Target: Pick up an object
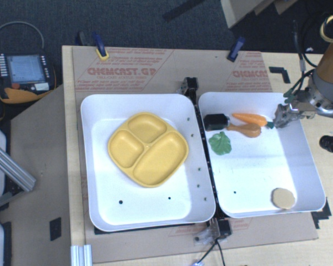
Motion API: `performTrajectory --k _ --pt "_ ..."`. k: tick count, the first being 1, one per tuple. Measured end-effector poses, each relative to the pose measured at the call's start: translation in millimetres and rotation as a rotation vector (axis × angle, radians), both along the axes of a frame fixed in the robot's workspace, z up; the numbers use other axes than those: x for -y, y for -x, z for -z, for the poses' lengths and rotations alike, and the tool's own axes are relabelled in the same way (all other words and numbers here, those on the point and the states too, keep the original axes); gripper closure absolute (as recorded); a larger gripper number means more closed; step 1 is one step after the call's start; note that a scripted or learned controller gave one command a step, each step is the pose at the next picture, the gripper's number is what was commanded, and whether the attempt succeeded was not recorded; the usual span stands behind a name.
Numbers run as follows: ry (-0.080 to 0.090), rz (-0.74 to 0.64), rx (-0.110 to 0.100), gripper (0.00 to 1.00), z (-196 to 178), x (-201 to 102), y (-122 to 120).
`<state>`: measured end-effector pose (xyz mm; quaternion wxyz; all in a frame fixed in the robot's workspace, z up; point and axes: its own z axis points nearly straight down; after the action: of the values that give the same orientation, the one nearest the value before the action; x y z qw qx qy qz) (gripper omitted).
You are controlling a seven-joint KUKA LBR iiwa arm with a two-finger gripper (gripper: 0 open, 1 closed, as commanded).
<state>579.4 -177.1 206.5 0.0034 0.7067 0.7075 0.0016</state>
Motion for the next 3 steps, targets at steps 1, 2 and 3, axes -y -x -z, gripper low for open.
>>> performTrajectory --k 1,2,3 --pt "0.001 -0.001 0.002 1.0 -62.0 -4.0 4.0" --pt "-0.005 -0.005 -0.008 1.0 -61.0 -65.4 2.9" --pt "-0.005 -0.005 -0.011 1.0 -44.0 -116.1 8.8"
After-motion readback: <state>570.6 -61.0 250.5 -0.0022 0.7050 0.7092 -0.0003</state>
